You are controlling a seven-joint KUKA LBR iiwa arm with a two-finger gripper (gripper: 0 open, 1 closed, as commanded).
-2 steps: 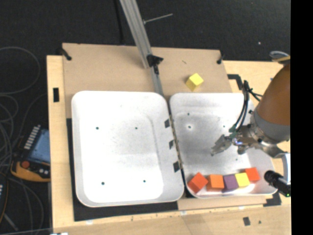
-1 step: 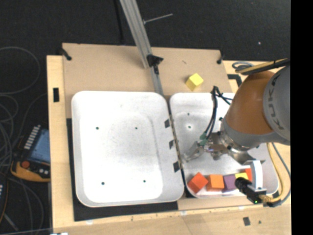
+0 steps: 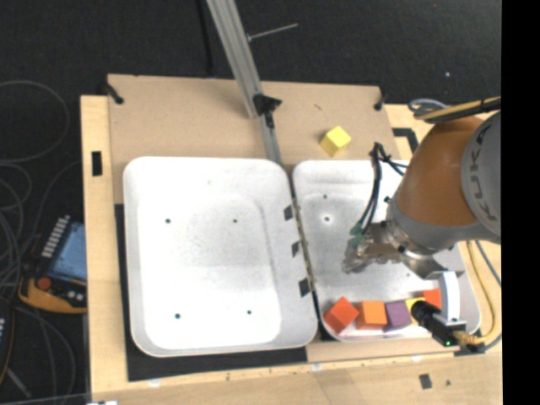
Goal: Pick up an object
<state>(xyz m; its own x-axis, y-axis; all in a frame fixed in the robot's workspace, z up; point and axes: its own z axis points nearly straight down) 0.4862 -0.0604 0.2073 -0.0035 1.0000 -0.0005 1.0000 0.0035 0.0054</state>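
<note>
pincer hovering over right bin, grip state unclear; approaching step, next needs lowering toward orange block.

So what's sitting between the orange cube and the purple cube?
In the camera view, a lighter orange block sits between the orange cube and the purple cube.

Grey arm with broad orange band, dark cables along its wrist.

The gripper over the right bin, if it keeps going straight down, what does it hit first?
Probably the bare floor of the right bin; the gripper hangs above the blocks' row, though depth is unclear.
</note>
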